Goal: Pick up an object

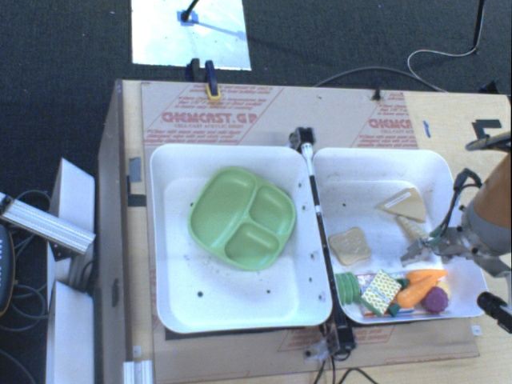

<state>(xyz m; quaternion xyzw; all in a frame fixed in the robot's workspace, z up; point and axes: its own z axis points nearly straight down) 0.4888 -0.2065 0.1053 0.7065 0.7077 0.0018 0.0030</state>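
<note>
My one fixed camera looks down at a slant from above the surface (240,106), taking in both white bins (172,238) from moderately far.

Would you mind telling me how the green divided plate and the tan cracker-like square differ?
The green divided plate is large, bright green and lies in the left bin; the tan square is small, pale and lies in the right bin. The plate has compartments; the square looks plain. Both lie flat.

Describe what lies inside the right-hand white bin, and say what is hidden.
The right bin holds two tan toast-like pieces, a green ridged toy, a patterned packet, a carrot and a purple ball. The tool and arm cover part of its right side.
</note>
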